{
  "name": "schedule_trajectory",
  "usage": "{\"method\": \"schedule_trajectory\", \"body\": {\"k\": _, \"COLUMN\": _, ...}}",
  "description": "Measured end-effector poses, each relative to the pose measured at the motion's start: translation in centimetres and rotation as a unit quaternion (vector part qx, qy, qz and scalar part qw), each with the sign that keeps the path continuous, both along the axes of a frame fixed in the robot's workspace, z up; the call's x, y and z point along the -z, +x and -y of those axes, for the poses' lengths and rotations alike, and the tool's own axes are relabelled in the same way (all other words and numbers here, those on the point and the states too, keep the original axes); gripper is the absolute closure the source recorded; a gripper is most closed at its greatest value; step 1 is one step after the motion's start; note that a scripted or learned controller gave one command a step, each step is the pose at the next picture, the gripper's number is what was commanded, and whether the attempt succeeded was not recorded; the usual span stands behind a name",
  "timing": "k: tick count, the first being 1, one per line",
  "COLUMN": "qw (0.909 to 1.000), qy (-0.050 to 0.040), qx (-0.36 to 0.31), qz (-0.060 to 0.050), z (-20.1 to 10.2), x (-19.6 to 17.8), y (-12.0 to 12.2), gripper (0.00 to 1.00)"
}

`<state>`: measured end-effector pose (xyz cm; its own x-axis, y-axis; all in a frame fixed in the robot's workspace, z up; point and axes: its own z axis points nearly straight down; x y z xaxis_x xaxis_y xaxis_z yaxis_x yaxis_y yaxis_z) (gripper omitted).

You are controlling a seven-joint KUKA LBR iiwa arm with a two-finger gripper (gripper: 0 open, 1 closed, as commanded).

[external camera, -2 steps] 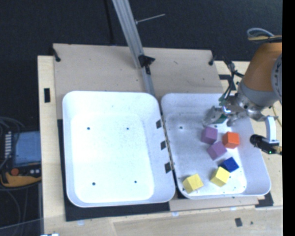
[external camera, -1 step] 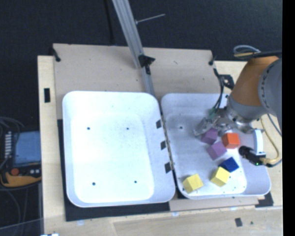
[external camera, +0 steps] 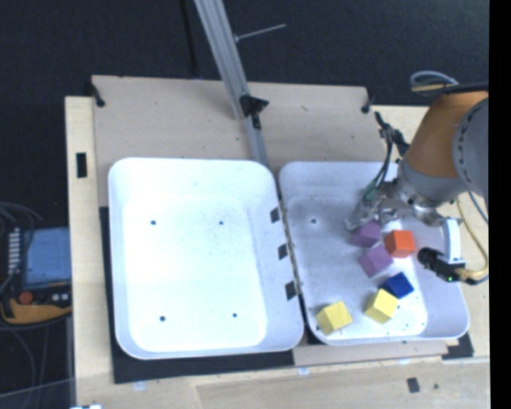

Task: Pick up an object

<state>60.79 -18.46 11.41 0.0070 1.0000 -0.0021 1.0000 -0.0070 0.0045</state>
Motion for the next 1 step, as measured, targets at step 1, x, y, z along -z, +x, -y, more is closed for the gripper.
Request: {"method": "schedule_trajectory", "body": {"k": 1, "qw": 1.0000, "qy": -0.0003, "qx": -0.004, "qz": 0.001, "z": -0.13, "x": -6.33, "y": 0.06, "gripper": 1.00}}
